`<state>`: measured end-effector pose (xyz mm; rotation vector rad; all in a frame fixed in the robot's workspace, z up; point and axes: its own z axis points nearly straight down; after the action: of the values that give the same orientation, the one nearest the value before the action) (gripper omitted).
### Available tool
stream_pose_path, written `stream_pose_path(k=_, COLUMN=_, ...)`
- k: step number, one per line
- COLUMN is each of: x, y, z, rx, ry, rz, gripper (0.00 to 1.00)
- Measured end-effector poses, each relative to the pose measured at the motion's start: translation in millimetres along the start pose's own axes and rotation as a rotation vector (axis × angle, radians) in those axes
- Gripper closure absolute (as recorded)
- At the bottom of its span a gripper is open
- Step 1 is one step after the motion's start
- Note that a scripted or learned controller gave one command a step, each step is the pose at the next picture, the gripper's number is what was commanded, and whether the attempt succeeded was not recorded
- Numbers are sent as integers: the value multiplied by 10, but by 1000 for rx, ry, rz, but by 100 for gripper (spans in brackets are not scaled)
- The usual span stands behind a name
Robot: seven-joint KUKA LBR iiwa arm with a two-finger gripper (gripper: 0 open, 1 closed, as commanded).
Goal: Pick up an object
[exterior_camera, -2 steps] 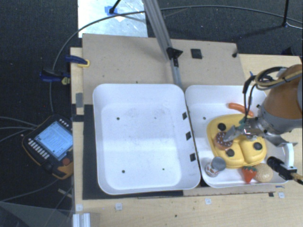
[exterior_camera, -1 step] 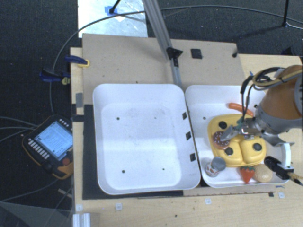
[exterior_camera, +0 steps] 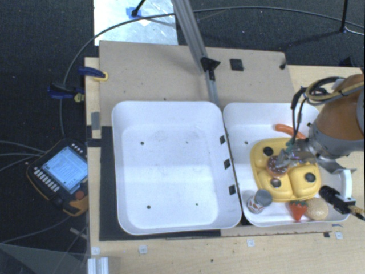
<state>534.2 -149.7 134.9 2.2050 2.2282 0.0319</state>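
Observation:
The right bin (exterior_camera: 242,130) holds a big yellow plastic toy (exterior_camera: 285,173) with dark round buttons. An orange stick (exterior_camera: 283,129) lies behind it. A small grey cup (exterior_camera: 262,198) and a pale round piece (exterior_camera: 251,205) sit at the toy's front left. A red strawberry-like piece (exterior_camera: 297,210) and a tan lump (exterior_camera: 317,209) lie at the bin's front right. My gripper (exterior_camera: 283,161) is down over the yellow toy's top, touching or just above it. The arm's grey and orange wrist (exterior_camera: 342,124) reaches in from the right and covers the bin's right side.
The left bin (exterior_camera: 168,170) stands beside the right one. A grey pole (exterior_camera: 194,33) slants over the bench behind the bins. A teach pendant (exterior_camera: 61,173) lies on the floor at the left, and blue and yellow clamps (exterior_camera: 85,79) grip the bench's left edge.

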Motion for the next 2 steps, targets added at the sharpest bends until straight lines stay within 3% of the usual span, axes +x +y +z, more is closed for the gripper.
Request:
stream_pose_path(k=1, x=31, y=-60, z=-484, rx=14, ry=-11, rz=5, gripper=100)
stream_pose_path(k=2, x=33, y=-40, z=-741, rx=15, ry=-10, rz=5, gripper=100)
